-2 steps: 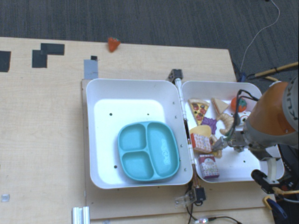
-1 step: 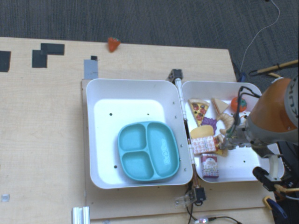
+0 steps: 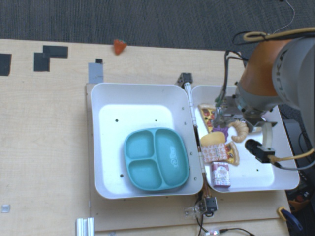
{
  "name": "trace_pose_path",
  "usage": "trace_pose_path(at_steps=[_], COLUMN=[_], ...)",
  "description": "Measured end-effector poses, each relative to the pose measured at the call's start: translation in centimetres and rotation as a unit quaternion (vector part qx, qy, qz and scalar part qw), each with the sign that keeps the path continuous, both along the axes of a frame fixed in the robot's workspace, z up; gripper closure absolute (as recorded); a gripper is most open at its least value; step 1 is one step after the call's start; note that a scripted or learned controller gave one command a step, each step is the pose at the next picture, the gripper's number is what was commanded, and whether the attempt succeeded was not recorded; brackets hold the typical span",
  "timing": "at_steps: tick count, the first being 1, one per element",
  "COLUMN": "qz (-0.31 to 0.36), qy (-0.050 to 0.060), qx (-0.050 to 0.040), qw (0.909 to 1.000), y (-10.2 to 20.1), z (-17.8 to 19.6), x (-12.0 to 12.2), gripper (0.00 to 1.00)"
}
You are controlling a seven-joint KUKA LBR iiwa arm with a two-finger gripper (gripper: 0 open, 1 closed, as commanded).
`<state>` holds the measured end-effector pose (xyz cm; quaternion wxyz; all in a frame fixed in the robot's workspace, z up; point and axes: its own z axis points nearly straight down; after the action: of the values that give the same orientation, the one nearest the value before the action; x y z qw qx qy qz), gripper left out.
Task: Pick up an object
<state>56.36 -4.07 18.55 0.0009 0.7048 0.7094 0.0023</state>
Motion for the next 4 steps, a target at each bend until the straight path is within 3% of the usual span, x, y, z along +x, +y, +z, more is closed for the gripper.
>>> trace_pose_path(at_steps=[1,2,3,4], qz=[0.0,-0.001,0.002,0.001], qy=[0.001,-0.001,-0.003,0.0], qx=[-0.0009,-0.002,-0.0028,-0.0004], qw=[1.0,1.0,1.0,1.0], y=[-0.2,-6.0,-6.0,2.0], z=[-0.1,-9.9,-8.7,0.0], x=[-0.1,4.2,4.3,5.8], gripper=[0.0,0.0,1.0,1.0])
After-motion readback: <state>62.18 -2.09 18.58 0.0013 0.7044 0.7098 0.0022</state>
